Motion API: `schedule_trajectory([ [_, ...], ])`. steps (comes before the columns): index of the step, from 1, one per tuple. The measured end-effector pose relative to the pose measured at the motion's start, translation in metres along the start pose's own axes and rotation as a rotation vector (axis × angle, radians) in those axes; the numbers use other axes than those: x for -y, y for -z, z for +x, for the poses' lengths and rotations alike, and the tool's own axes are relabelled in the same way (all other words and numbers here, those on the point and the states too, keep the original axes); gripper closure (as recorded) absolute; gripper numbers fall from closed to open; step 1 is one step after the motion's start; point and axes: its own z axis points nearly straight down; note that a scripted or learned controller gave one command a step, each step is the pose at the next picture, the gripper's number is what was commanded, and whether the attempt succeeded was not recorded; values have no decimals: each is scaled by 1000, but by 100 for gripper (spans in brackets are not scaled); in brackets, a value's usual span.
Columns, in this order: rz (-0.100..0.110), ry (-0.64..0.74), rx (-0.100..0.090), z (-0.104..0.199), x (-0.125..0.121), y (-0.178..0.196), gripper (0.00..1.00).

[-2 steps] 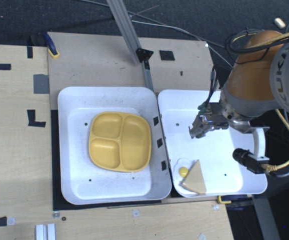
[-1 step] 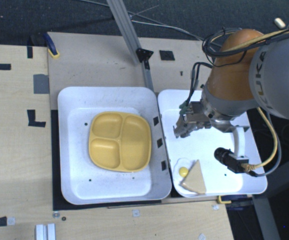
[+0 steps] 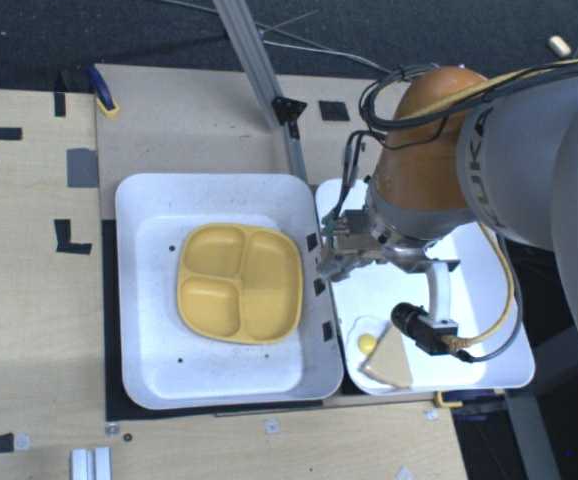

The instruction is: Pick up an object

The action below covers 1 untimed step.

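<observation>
A yellow divided plate (image 3: 240, 283) lies flat in the middle of the left bin (image 3: 149, 368). A tan wedge-shaped piece (image 3: 390, 363) and a small yellow round piece (image 3: 367, 345) rest in the near left corner of the right bin (image 3: 499, 368). My gripper (image 3: 340, 251) hangs low at the right bin's left edge, close to the wall between the two bins. It is just right of the plate and a little behind the wedge. The arm's grey and orange body covers most of the right bin.
A slanted metal pole (image 3: 259, 58) rises from behind the bins near their shared corner. A black cable fitting (image 3: 421, 329) on the arm hangs over the right bin beside the wedge. Tape marks dot the wooden bench on the left.
</observation>
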Motion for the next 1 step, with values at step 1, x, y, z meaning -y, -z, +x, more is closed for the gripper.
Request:
schedule_trajectory([
  [1, -1, 2, -1, 51, -2, 1, 100],
])
